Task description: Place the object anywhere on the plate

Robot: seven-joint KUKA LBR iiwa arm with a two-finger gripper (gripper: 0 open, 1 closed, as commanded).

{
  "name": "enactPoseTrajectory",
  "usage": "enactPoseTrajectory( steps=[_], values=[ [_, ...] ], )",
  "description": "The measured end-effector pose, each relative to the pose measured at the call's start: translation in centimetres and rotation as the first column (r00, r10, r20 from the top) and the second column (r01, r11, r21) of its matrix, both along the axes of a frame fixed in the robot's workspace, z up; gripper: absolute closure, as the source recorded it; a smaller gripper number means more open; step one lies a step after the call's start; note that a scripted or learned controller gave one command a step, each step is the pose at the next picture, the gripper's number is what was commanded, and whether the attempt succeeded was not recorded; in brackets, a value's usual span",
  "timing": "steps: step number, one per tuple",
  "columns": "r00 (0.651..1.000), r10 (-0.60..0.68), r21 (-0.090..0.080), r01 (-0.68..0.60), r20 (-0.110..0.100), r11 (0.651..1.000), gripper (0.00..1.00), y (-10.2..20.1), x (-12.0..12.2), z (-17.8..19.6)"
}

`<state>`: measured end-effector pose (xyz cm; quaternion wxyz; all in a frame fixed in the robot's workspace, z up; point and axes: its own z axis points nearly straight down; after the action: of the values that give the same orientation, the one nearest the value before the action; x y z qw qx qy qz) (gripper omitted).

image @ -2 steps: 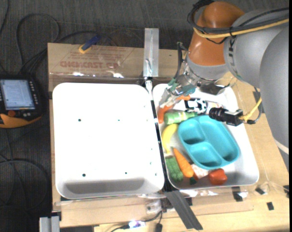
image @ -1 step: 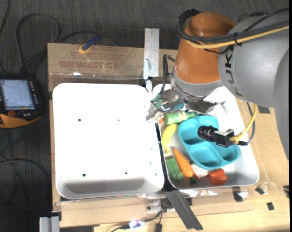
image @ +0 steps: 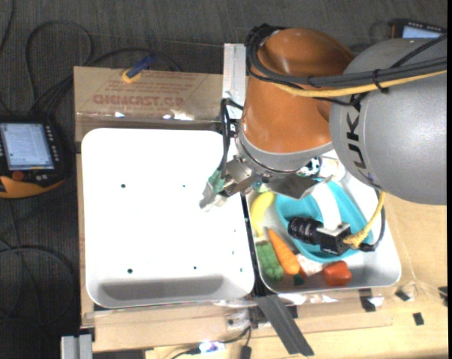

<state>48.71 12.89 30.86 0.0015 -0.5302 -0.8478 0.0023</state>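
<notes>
hovering gripper (image: 215, 189) possibly gripping green object (image: 216, 179), over left bin (image: 136, 230)

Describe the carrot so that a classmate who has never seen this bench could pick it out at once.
Look in the right-hand white bin, below the grey and orange arm. Just left of the turquoise plate lies the carrot, a slim orange cone set at a slant. A green vegetable lies on its left and a yellow banana above it; the carrot alone is orange and tapered.

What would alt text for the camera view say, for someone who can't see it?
A grey and orange robot arm reaches from the right over two white bins, its gripper above the left bin's right edge. The right bin holds a blue plate, carrot, banana, green vegetable and red item.
</notes>
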Motion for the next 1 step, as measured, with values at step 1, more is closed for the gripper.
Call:
enactPoseTrajectory(
  steps=[1],
  values=[
    [1.0, -0.001, -0.003, 0.001, -0.005, 1.0, 1.0, 0.12, 0.1, 0.59]
  ],
)
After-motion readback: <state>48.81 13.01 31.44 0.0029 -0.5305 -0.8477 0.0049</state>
